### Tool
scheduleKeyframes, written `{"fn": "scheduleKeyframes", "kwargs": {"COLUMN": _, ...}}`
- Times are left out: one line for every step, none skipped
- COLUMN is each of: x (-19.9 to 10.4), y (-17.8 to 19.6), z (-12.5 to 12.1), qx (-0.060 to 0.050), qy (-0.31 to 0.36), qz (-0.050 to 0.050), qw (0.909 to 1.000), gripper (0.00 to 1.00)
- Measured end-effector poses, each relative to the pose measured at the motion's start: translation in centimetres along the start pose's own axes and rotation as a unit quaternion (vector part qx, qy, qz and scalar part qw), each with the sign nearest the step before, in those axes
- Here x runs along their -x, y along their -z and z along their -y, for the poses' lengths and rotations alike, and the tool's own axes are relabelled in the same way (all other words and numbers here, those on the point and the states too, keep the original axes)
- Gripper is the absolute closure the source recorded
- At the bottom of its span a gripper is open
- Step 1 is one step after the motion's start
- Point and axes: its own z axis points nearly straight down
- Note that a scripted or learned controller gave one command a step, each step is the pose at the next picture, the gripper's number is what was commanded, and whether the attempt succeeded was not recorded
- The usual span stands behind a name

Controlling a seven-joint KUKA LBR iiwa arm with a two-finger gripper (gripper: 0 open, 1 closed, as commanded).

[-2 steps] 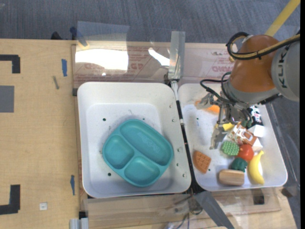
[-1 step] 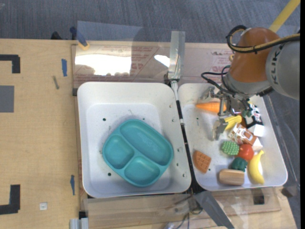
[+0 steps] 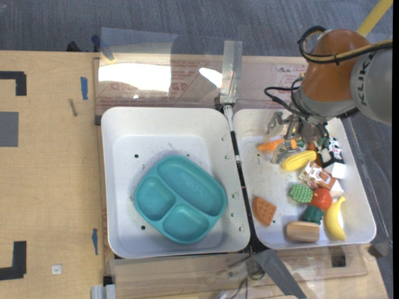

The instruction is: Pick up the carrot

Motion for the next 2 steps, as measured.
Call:
{"fn": "scheduleKeyframes", "kwargs": {"x": 1.3, "y": 19.4, "z": -1.6, "qx": -0.003, "qy": 0.055, "qz": 0.013, "qw": 0.9984, "gripper": 1.00}}
{"fn": "scheduleKeyframes", "kwargs": {"x": -4.3, "y": 8.3, "z": -8.4, "qx": 0.001, "qy": -0.046, "qz": -0.001, "qw": 0.9990, "gripper": 1.00}}
